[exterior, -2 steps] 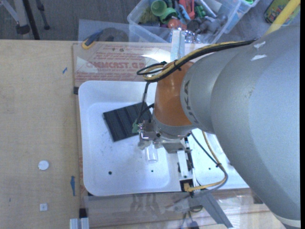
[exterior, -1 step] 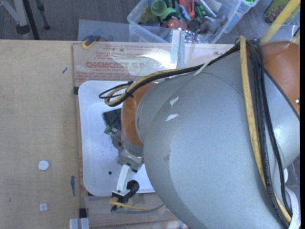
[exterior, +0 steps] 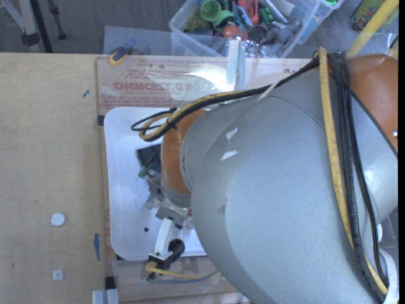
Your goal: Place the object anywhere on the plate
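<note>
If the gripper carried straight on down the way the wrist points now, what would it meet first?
Probably the white floor of the bin. The arm reaches down over that bin and its bulk hides the gripper, so whether some object lies beneath it first cannot be told, and depth from this slant is unclear.

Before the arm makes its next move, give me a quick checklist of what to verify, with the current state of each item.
1. Pincer state: cannot tell; the grey arm covers the wrist's working end.
2. Object held: cannot tell; nothing shows between fingers.
3. Plate located: cannot tell; the arm hides most of the white bin, and no plate is visible on its bare part.
4. Cables free: ok; the yellow and black cables loop loosely over the bin, not visibly snagged.
5. Wrist over the bin: ok; the orange band sits above the bin's floor.
6. Surroundings: ok; the clear tub of toys sits well behind the bin.
</note>
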Tool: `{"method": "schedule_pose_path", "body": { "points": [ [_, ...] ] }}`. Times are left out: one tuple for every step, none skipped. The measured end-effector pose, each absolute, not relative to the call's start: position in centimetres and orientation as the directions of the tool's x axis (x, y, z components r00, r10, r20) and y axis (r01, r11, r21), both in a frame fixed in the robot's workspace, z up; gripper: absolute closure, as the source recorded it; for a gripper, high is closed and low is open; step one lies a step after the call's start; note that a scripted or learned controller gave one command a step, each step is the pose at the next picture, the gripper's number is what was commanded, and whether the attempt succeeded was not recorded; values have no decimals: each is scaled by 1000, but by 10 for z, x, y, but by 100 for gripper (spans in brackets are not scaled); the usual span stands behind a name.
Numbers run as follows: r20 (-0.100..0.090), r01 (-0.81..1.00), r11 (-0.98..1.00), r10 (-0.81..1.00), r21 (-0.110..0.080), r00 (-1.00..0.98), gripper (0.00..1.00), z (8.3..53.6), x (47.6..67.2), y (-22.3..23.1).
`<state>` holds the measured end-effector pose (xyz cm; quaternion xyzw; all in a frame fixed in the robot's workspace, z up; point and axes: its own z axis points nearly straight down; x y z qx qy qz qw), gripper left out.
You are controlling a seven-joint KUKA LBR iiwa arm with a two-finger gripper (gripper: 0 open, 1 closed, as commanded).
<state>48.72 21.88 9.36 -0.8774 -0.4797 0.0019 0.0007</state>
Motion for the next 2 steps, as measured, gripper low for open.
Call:
{"method": "schedule_pose_path", "body": {
  "points": [
    [-1, 822, -570, 822, -2, 570, 0, 124, 570, 177],
    [-3, 825, -565, 825, -3, 565, 100, 133, 569, 180]
  ]
}}
